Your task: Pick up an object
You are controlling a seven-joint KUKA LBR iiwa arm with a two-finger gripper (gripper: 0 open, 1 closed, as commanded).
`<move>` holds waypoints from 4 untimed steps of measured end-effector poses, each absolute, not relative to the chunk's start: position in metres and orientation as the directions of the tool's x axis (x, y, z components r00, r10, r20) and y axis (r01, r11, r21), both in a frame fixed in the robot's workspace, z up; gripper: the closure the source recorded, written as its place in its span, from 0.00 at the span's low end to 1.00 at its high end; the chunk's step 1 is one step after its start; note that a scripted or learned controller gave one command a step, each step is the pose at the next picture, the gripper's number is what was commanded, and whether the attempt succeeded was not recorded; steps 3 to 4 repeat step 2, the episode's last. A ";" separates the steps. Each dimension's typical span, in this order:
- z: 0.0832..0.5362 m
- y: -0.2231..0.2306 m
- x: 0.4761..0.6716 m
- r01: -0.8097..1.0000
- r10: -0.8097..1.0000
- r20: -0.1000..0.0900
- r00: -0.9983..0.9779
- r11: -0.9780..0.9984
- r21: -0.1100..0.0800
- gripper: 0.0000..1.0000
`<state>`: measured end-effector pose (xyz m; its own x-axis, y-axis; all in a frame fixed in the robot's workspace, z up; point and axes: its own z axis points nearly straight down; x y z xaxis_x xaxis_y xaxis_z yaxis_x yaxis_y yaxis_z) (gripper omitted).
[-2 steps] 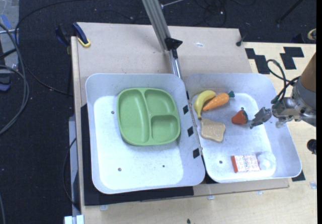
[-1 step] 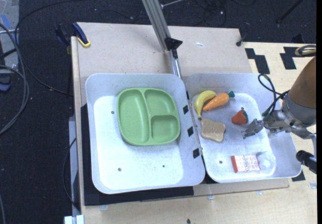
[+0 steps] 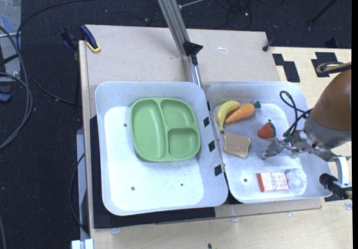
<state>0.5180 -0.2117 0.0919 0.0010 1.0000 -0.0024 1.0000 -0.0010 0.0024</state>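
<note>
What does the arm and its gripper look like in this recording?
The arm is bulky and rounded, with an orange-brown band above a grey wrist section. A black cable loops beside it. The gripper is small, grey metal, with two thin fingers.

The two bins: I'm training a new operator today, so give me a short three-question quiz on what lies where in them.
1. True or false: the green plate lies in the same bin as the banana.
2. Which item lies nearest the gripper? A) carrot B) strawberry C) green plate
3. Fill in: the red and white packet lies near the ____ edge of the right bin, below the slice of bread.

Key: 1 false; 2 B; 3 front (the edge lowest in the camera view).
</note>
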 end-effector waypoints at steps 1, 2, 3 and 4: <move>0.105 -0.213 0.519 1.000 1.000 -0.004 0.001 -0.001 0.007 1.00; 0.150 -0.216 0.526 1.000 1.000 -0.002 -0.001 0.001 0.004 1.00; 0.150 -0.216 0.526 1.000 1.000 -0.002 -0.001 0.001 0.004 1.00; 0.150 -0.216 0.526 1.000 1.000 -0.002 -0.001 0.001 0.004 1.00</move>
